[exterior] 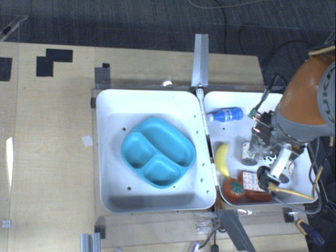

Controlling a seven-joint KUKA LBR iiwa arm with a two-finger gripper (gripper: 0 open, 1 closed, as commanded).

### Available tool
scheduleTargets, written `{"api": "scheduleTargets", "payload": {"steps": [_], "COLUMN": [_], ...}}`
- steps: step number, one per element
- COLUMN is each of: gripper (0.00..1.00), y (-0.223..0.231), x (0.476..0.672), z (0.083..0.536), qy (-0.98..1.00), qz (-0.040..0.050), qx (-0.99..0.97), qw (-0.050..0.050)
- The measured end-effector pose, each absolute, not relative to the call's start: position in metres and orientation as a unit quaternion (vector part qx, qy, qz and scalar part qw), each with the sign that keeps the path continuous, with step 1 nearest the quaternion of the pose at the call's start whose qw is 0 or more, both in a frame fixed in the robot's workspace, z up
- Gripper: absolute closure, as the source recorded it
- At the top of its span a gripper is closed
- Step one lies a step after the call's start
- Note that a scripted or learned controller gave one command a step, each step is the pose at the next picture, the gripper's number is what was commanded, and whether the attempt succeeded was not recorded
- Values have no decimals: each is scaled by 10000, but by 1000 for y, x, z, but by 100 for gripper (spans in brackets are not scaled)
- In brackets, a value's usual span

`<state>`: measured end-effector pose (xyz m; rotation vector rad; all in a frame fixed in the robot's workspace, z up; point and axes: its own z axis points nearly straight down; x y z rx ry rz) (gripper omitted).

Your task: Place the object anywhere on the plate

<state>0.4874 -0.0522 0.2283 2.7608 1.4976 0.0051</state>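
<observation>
The desk (52, 156) carries two shallow white bins side by side. In the left bin (113, 114) lies a blue plate (158, 151) with three compartments, turned at an angle. Nothing lies on the plate.

The right bin (231, 101) holds several objects. A blue bottle (227, 114) lies on its side near the far wall of this bin. A yellow banana (222, 159) lies close to the wall that divides the two bins, with its length running from far to near. At the near edge of the bin there is a red object that looks like a tomato (234, 188), and just beside it a small red and white packet (249, 180). All these objects are in the right bin, well apart from the plate.

The arm (307, 96) comes in from the right, with its orange band above the wrist. The end effector (257, 150) hangs over the middle of the right bin, between the bottle and the packet, a little to the right of the banana. Whether its fingers are spread or pressed together, I cannot tell, because the wrist parts cover them. No object is visible between them.

A yellow cable (294, 194) runs along the near right part of the bin.
</observation>
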Motion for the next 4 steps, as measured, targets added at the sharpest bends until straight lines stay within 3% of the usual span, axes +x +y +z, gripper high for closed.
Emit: {"api": "scheduleTargets", "payload": {"steps": [1,2,3,4], "gripper": [100,100,100,0], "y": [-8,105,156,157], "x": [583,535,493,493], "z": [213,184,184,184], "qy": [5890,5003,3555,3557], "qz": [7,2,-6,-6], "qx": [8081,8659,9347,9346], "qw": [7,-5,-7,-6]}}
